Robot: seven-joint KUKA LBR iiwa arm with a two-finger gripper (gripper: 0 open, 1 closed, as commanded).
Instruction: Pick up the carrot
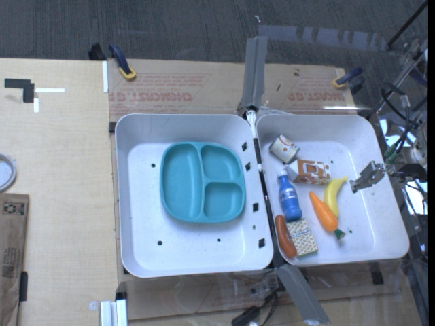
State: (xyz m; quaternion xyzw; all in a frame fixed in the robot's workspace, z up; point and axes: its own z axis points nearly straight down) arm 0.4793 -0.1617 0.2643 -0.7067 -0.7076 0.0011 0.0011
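Hand (368, 176) above right bin, grip state unclear, nothing visibly held; carrot (324, 212) lies apart.

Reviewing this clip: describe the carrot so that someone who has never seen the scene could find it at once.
Look in the right-hand white bin, toward its middle, where the small items cluster. The carrot lies there at a slant, between the blue bottle and the banana. It is the only orange, tapered piece, with a small green tip at its lower end.

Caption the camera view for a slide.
Tool hovers at the right bin's edge, right of the banana and carrot; teal tray sits left.
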